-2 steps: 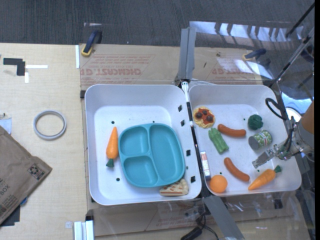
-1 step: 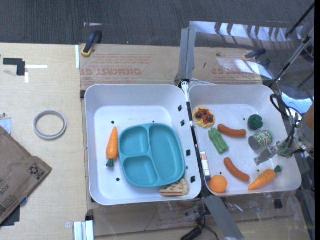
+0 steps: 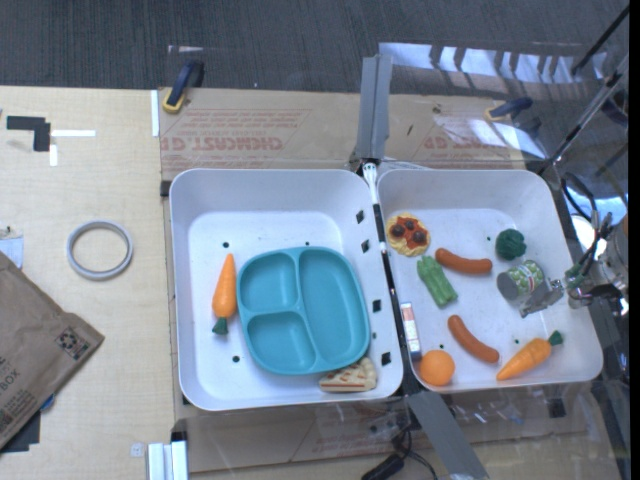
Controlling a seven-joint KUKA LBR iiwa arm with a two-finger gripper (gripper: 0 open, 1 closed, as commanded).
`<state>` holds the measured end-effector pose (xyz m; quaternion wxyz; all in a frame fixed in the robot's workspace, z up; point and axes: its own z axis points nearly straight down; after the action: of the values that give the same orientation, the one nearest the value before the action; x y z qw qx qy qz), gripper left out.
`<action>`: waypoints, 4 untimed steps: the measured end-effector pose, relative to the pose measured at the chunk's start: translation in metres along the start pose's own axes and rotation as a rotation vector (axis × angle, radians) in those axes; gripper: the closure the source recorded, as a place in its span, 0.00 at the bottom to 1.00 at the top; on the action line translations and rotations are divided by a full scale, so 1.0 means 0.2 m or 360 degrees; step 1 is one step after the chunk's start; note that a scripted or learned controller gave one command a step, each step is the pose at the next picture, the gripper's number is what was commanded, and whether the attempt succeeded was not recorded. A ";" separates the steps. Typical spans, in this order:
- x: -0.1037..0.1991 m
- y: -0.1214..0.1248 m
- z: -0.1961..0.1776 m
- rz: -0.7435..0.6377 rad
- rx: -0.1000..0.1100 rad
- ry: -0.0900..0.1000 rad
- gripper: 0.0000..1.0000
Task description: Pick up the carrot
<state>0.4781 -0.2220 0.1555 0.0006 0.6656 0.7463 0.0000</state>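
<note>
Two carrots are in view. One carrot (image 3: 224,288) lies upright along the left side of the left bin (image 3: 190,268), beside a teal divided plate (image 3: 303,309). A second carrot (image 3: 525,358) lies near the front right corner of the right bin (image 3: 480,193), green top pointing right. My gripper (image 3: 572,286) reaches in at the right bin's right wall, next to a tin can (image 3: 521,279) and above and behind the second carrot. It touches neither carrot.
The right bin also holds a pizza slice (image 3: 408,234), a green pickle (image 3: 436,280), two sausages (image 3: 464,262) (image 3: 472,338), a broccoli (image 3: 510,243) and an orange (image 3: 436,367). A waffle piece (image 3: 348,376) lies at the left bin's front. A tape ring (image 3: 100,249) rests on the bench.
</note>
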 end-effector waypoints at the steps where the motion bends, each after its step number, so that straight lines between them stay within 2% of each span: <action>1: 0.05 0.00 0.11 -0.0036 0.0004 0.0002 0.00; 2: 0.00 0.00 0.29 -0.0942 0.0001 0.0004 0.00; 3: 0.00 0.00 0.24 -0.0937 -0.0002 0.0002 1.00; 4: 0.00 0.00 0.24 -0.0938 -0.0002 0.0002 0.00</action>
<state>0.4784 -0.2218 0.1069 0.0005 0.4203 0.9074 0.0007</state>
